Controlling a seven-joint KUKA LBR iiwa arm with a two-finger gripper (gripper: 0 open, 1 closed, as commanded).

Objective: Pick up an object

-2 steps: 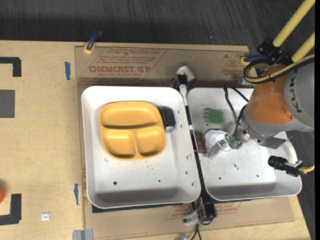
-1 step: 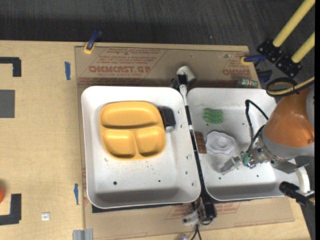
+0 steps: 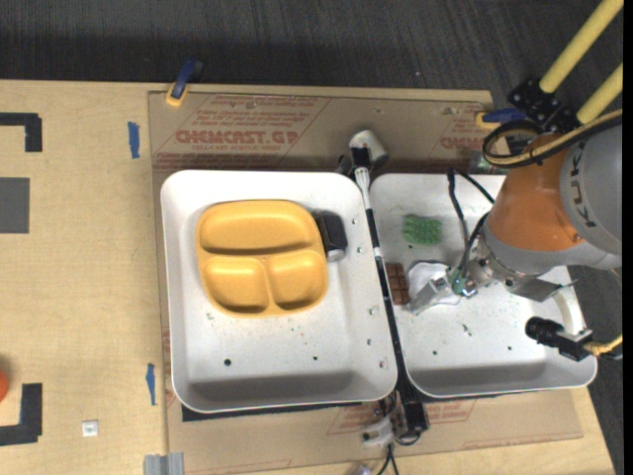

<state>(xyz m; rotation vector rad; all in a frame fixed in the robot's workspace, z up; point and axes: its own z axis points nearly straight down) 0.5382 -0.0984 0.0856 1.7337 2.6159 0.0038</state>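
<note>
The gripper (image 3: 432, 290) is low in the right bin (image 3: 495, 364), beside a green object (image 3: 422, 230); I cannot tell its state. Judged mid-grasp; next needs a lift.

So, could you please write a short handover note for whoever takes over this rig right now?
Gripper: low in the right bin, near its left wall; finger state unclear, nothing visibly held.
Objects: green item in the right bin's upper left; brown item against its left wall; yellow divided tray and a dark object in the left bin.
Done: arm lowered into the right bin.
Left: secure an object and lift it.
</note>
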